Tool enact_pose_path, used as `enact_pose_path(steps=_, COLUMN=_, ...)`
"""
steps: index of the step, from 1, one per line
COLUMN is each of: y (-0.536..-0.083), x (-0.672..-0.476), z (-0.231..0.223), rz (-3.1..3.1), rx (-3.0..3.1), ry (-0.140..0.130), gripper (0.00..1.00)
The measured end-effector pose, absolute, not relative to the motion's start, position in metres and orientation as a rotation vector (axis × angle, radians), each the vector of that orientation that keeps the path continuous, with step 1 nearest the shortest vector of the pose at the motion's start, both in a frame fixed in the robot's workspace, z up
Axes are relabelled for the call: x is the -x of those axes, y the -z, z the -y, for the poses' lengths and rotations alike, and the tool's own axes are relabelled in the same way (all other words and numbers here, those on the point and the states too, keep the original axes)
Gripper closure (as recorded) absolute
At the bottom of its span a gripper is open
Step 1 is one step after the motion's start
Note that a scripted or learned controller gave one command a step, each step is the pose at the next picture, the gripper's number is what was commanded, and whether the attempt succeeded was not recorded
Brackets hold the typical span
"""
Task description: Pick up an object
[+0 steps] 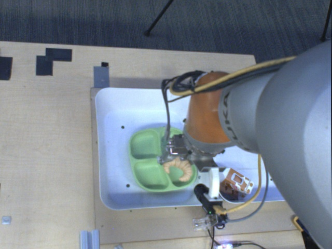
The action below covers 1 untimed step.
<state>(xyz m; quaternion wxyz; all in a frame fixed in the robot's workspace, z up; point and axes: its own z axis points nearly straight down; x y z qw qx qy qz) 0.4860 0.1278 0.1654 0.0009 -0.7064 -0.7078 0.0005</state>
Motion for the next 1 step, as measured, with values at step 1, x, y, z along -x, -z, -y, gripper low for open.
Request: enact_pose_path(steps=1, y=-0.1844, x=-0.4871, z=-0.0616, rz=2.224, rx=2.221, ry=0.002, gripper=1.00)
